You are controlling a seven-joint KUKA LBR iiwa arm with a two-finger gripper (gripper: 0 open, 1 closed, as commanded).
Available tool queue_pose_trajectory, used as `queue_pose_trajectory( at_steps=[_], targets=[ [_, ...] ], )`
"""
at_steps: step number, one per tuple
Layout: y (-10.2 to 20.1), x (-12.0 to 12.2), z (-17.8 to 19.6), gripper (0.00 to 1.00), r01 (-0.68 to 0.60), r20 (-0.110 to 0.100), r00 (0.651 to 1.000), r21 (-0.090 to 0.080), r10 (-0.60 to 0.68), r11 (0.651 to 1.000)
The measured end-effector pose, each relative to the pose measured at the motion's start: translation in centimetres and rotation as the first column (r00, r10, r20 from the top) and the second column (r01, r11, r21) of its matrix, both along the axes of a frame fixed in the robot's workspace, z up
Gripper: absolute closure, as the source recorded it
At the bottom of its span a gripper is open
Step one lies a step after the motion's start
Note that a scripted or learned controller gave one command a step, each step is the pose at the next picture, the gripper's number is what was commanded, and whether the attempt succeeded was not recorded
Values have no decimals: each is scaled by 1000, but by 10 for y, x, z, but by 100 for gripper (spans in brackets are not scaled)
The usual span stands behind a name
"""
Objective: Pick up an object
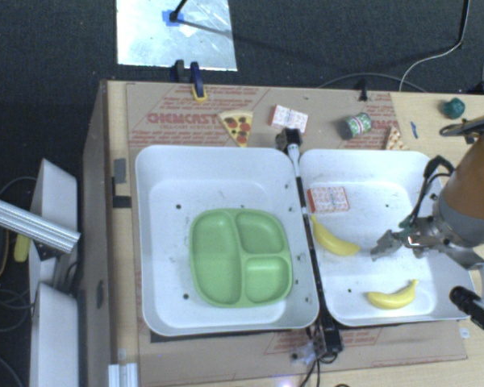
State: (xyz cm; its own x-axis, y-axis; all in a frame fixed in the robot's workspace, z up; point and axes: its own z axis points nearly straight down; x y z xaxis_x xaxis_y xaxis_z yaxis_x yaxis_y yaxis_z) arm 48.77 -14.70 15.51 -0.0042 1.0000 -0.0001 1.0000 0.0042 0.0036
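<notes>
Here the gripper point(385, 246) hangs over the right bin point(371, 168), between two bananas point(334, 241) point(393, 296), touching neither; whether its tips are apart cannot be told. A green plate point(240, 256) sits in the left bin point(161, 184).

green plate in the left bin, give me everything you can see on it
The green plate is a pale green divided tray with rounded corners, plastic by its look. Raised ridges split it into three compartments: one large on the view's left, two smaller on the right. It lies flat, right side up, slightly turned, on the floor of the left bin, toward the near right part. All three compartments are bare. It touches just the bin floor.
</notes>
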Motion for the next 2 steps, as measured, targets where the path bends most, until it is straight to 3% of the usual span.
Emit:
queue_pose_trajectory(
  at_steps=[1,2],
  targets=[
    [53,35,-10,0,1,-2,1000,1,-1,1000],
    [60,46,-71,0,1,-3,1000,0,-1,1000]
  ],
)
